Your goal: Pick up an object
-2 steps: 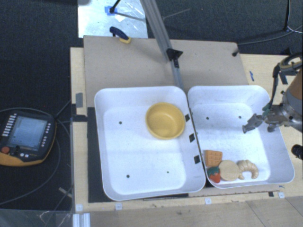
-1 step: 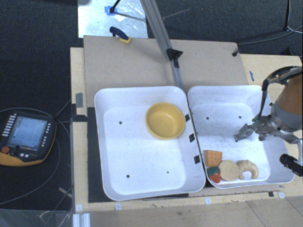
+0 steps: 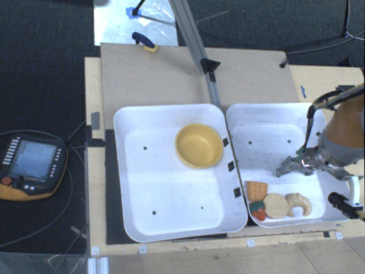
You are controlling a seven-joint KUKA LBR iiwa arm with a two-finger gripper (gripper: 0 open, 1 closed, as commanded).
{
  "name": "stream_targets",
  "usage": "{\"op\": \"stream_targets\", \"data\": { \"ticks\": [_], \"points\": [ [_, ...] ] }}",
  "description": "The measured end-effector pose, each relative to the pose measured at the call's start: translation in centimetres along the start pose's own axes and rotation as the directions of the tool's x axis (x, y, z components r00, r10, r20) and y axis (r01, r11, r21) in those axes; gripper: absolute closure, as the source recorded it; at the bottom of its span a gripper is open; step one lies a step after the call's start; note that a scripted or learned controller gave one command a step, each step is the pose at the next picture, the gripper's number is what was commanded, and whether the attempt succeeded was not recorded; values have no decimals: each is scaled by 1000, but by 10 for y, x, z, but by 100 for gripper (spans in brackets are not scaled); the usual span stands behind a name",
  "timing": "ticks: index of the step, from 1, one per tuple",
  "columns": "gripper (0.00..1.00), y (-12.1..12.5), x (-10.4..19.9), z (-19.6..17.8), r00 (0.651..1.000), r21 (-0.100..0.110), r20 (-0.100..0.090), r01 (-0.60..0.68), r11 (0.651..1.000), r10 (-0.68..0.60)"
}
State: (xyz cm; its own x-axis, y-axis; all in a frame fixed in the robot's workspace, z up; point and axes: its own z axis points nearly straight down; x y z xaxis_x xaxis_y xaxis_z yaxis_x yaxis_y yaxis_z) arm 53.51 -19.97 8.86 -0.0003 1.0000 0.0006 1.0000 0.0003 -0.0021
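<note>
Near edge of the surface: two shallow white bins side by side. Right bin, near edge, holds a cluster of small items: an orange waffle-like square, a red piece just under it, a round tan biscuit-like disc touching both, and a croissant-shaped piece just right of the disc. All lie flat on the bin floor, none lifted.

Farther in and right, the end effector hangs over the right bin's middle-right part, above the cluster and apart from it, nothing seen between its fingers. Fingers too small and blurred; cannot tell if apart or together. Grey arm with orange band comes in from the right edge, black cable looped over it.

Left bin: yellow bowl upright, at its far right corner, close to the wall shared with the right bin.

Far part of the surface: bare brown board, a metal pole slanting across it to the bins' far edge, a blue and yellow clamp at the far left corner.

Off the surface, on the dark floor at left: a teach pendant with a lit screen and cable.
</note>
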Motion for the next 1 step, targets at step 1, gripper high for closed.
{"op": "stream_targets", "data": {
  "ticks": [1],
  "points": [
    [100, 1, -1, -12, 1000, -4, 1, 0, 1000, 0]
  ]
}}
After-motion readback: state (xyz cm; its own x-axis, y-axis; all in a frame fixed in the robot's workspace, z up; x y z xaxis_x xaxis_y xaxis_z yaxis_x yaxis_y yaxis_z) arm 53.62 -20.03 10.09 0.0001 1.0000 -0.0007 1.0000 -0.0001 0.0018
